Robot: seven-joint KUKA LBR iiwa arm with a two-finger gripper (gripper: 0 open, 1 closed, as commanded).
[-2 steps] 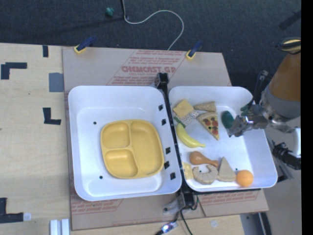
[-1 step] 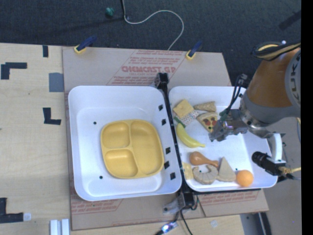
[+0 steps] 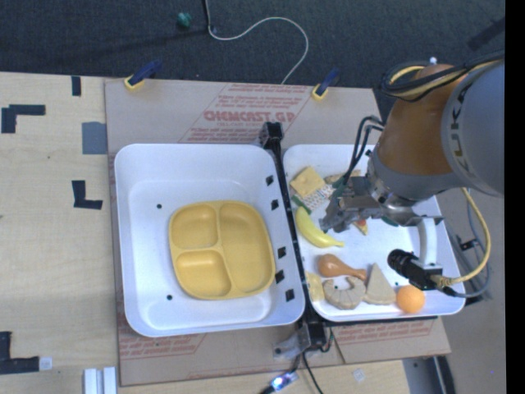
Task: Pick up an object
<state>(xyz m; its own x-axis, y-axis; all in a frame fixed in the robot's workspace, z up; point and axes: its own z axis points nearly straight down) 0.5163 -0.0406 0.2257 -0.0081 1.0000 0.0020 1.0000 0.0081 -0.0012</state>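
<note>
- Nearest the camera, along the near edge of the right bin (image 3: 443, 306), sits a row of play food: a tan pretzel-like piece (image 3: 343, 294), a wedge of bread (image 3: 379, 286), an orange ball (image 3: 411, 300) at the corner, and a brown drumstick shape (image 3: 336, 265) just behind them.
- Past those, a yellow banana (image 3: 316, 231) lies along the divider side of that bin, with a yellow cracker-like square (image 3: 308, 184) farther back.
- The gripper (image 3: 344, 213) hangs low over the middle of the right bin, just beside the banana's far end and near the cracker. Its dark fingers look slightly spread, but I cannot tell whether they are apart or together, and nothing is visibly held between them.
- The grey arm (image 3: 443, 150) with its orange band reaches in from the right and covers the back of this bin.
- The left bin (image 3: 131, 220) holds a yellow divided plate (image 3: 220, 248), lying flat, well apart from the gripper.
- Step in hand, by my read: the approach, with the grasp itself not yet made. No object is lifted.
- Likeliest target is the banana or the cracker, the two closest pieces.
- The next move calls for centring over one piece, going down onto it and closing squarely; the banana's curve and the crowded neighbours could make the fingers slip or catch two things.
</note>
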